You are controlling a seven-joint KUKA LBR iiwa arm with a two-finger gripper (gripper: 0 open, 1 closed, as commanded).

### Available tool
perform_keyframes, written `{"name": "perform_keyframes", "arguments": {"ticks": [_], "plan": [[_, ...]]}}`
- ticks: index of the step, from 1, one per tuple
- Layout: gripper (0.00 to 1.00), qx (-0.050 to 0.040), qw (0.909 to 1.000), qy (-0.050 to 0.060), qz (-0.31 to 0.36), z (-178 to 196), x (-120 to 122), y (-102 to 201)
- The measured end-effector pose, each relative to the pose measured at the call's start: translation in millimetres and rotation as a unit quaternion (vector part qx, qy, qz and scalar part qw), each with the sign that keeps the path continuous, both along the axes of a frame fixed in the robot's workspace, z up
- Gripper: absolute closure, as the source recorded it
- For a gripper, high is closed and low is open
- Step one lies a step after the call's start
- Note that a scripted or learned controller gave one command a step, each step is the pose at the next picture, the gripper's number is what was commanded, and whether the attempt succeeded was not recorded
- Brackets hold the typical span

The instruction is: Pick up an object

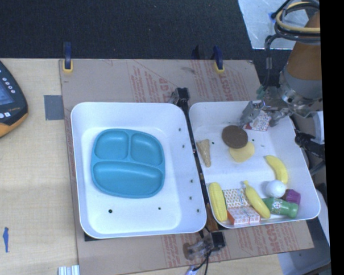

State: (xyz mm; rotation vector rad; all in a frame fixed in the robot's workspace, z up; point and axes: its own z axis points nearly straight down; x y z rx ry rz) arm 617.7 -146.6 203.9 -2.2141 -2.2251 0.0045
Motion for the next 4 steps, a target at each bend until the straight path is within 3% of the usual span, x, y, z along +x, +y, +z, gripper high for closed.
{"name": "perform_keyframes", "arguments": {"ticks": [1, 2, 3, 4], "plan": [[0.00, -0.0007, 1.0000, 0.000, 0.002, -116.2, 31.8, -13.9], [0.00, -0.0010, 1.0000, -0.002, 0.001, -109.5, 12.3, 8.8], [0.00, -0.0011, 1.0000, -0.003, -0.001, -64.6, 39.7, -27.1], [0.00, 0.0002, 1.0000, 0.001, -0.001, -113.6, 38.1, -61.7]]}}
